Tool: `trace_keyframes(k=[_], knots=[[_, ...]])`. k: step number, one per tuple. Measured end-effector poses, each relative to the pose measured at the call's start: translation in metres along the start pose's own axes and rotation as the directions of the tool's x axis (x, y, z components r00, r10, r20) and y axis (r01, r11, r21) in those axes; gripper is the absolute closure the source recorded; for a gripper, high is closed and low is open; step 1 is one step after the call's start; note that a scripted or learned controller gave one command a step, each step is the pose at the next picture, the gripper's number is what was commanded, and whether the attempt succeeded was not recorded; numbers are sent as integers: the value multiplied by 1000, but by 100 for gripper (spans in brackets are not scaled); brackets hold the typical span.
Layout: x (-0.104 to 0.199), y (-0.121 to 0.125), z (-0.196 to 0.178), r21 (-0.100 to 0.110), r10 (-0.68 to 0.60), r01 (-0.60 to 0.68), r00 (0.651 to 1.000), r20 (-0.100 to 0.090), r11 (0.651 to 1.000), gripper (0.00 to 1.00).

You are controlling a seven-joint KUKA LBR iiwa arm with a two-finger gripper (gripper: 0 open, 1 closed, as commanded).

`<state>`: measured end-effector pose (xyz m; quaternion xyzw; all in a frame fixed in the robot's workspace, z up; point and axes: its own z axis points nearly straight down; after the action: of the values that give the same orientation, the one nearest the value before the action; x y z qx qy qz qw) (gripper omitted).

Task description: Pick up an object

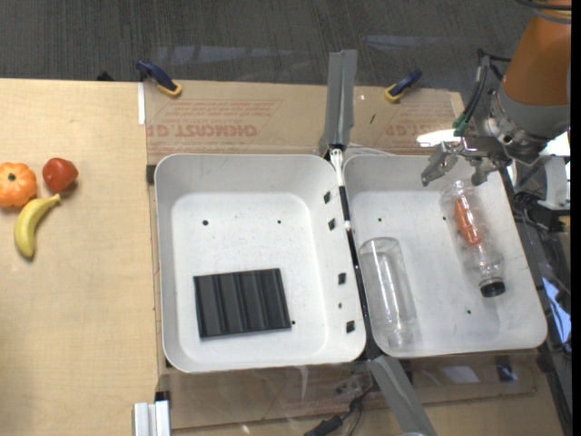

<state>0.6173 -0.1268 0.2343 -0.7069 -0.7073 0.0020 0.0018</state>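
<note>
Tool (465, 164) hovers over right bin (408, 189), fingers spread, nothing between them. Below lies a clear plastic bottle (474, 236), orange insert, black cap. Clear tumbler (388, 291) near the divider; ribbed black slab (242, 302) in left bin (182, 243).

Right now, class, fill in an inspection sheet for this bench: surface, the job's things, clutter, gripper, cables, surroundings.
Surface: left bin and right bin, white and shallow, side by side on brown cardboard.
Job's things: black ribbed panel flat in the left bin; clear bottle with orange contents and clear empty tube lying in the right bin.
Clutter: orange fruit, red fruit and banana on the wooden top to the left.
Gripper: gripper above the right bin's far edge, near the bottle's upper end, holding nothing.
Cables: dark cables along the near edge.
Surroundings: two clamps on the cardboard's far edge; dark floor beyond.
</note>
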Motion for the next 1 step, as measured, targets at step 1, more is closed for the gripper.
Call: trace_keyframes(k=[1], knots=[[-54, -9, 19, -1, -121, 121, 993, 0, 993, 0]])
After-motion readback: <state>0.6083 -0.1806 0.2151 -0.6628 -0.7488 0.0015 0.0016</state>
